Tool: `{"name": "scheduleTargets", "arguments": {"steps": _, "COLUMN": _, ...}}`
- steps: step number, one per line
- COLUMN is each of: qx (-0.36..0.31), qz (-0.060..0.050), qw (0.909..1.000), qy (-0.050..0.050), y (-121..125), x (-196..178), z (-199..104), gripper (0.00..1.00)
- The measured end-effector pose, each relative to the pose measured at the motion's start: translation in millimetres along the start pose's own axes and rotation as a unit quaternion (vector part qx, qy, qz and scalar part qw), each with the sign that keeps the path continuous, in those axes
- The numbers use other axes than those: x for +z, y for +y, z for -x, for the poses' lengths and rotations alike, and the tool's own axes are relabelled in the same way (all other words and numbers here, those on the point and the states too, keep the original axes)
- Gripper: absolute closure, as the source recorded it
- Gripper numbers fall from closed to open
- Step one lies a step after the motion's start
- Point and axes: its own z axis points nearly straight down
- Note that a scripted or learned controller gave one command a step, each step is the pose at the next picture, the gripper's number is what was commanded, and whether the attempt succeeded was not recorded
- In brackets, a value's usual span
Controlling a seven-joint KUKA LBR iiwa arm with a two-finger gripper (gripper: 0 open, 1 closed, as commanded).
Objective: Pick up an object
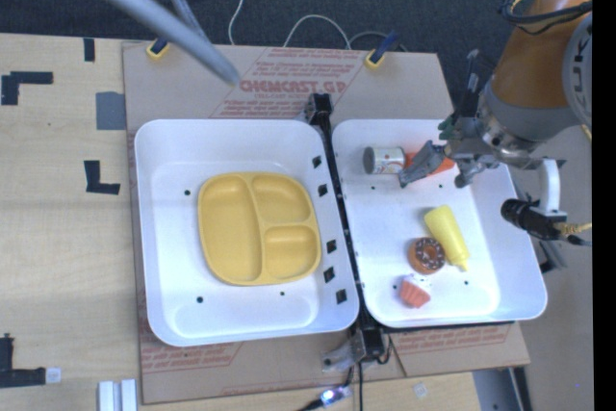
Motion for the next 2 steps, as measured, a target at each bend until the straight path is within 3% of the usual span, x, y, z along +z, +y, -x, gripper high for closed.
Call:
{"name": "scheduleTargets", "arguments": {"steps": 1, "qx": -0.002, "qz": 0.007, "qw": 1.0, "qy": -0.001, "y": 2.4, "x": -7.5, "z": -0.4, "gripper": 0.0}}
{"name": "scheduleTargets", "arguments": {"steps": 2, "qx": -0.002, "qz": 0.004, "qw": 1.0, "qy": -0.001, "y": 8.4, "x": 53.9, "z": -5.5, "gripper": 0.0}}
